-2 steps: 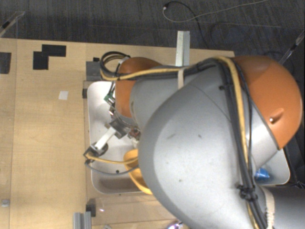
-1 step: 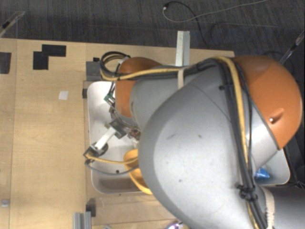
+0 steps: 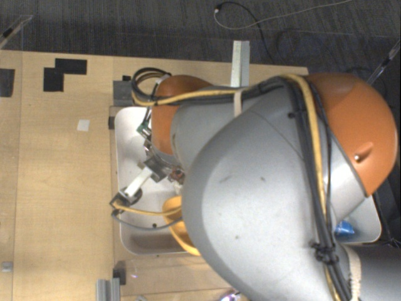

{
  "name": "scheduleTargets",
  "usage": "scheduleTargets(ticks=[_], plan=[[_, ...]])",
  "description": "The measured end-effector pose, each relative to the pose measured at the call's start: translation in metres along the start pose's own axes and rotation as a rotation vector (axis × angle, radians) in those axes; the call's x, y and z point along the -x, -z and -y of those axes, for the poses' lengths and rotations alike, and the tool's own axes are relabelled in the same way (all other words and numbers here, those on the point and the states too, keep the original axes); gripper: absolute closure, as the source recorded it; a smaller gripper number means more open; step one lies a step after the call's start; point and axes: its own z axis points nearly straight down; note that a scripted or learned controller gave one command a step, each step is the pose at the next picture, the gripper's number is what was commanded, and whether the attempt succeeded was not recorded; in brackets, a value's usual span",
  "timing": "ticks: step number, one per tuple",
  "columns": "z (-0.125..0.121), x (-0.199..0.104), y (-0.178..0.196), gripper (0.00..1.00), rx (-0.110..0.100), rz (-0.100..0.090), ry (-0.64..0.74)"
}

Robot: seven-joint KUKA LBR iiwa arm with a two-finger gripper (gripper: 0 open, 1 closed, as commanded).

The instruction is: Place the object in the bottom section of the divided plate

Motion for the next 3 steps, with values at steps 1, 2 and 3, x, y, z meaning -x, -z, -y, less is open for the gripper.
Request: scheduleTargets(ticks=[1, 2, 3], plan=[[0.0000, 0.0000, 0.0000, 0.00, 0.000, 0.000, 0.000], [0.0000, 0.0000, 0.0000, 0.00, 0.000, 0.000, 0.000], [0.0000, 0.0000, 0.0000, 0.00, 0.000, 0.000, 0.000]])
